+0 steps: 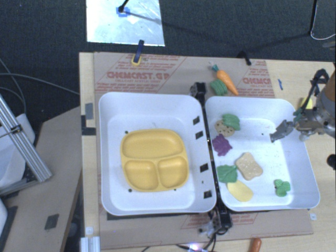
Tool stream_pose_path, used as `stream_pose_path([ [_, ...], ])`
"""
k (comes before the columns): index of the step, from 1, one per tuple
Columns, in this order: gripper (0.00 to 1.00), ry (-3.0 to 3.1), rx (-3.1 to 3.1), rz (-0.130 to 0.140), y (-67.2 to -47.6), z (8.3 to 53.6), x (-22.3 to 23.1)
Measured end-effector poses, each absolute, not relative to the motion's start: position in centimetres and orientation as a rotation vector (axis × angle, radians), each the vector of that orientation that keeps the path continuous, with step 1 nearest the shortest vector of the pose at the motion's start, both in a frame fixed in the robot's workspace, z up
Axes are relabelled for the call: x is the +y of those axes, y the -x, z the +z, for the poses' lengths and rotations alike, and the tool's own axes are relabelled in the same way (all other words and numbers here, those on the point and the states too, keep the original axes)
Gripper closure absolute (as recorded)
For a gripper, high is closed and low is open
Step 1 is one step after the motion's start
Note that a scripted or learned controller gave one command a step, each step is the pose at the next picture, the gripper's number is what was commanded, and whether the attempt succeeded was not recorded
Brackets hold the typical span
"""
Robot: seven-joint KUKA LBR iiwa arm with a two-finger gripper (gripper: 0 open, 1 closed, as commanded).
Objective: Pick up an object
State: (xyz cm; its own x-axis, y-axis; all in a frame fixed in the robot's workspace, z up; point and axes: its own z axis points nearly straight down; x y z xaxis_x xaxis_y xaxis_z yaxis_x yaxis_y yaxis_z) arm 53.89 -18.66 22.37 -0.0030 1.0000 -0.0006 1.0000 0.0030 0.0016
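Camera view: you look down on the worktop [173, 67].
Left bin [110, 114]: yellow divided tray [154, 159] at its centre.
Right bin [299, 156]: toy foods; cracker [248, 166] and purple piece [222, 145] mid-bin, green piece [282, 187] near its front right corner.
End effector [286, 130]: above the right edge of the right bin; whether its jaws are wide or narrow you cannot tell.
Carrot [227, 81]: on the worktop behind the right bin.
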Motion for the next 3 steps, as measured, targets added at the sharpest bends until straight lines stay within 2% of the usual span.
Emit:
stream_pose_path([
  [1,0.00,-2.199,2.216,0.018,-52.9,40.2,-16.4],
  [2,0.00,-2.201,2.214,0.016,-52.9,54.3,-17.0],
  [3,1.00,-2.204,2.226,0.006,-52.9,54.5,-17.0],
])
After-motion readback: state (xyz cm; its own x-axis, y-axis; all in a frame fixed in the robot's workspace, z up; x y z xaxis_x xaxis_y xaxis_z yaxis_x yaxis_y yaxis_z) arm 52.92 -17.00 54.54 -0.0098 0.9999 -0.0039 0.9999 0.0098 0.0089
